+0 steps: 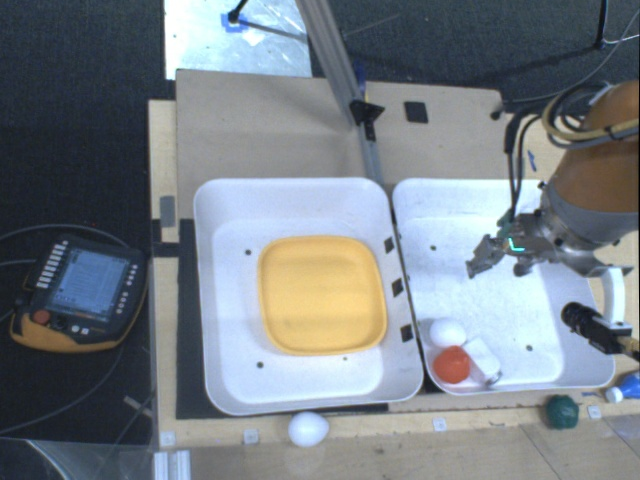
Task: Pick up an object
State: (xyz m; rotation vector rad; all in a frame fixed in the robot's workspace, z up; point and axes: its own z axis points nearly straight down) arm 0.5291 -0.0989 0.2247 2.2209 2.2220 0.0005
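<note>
The jaws are standing apart, gripping nothing, as the gripper [483, 259] is hovering. Below them, toward the bin's [560, 208] near edge, the red ball [452, 365] is lying, probably light and slippery; grasping across its middle seems wisest. A white egg [446, 332] is touching it.

**Arm over the right bin, small things in its near corner**

The gripper [487, 258] hangs above the right bin [450, 208], nothing seen between its fingers. In that bin's near corner lie a white ball [447, 332], a red ball [453, 365] and a small white block [483, 356], close together. The left bin [225, 218] holds a yellow plate [322, 293]. A white egg [308, 429] and a green ball [562, 411] lie on the bench outside the bins
</note>
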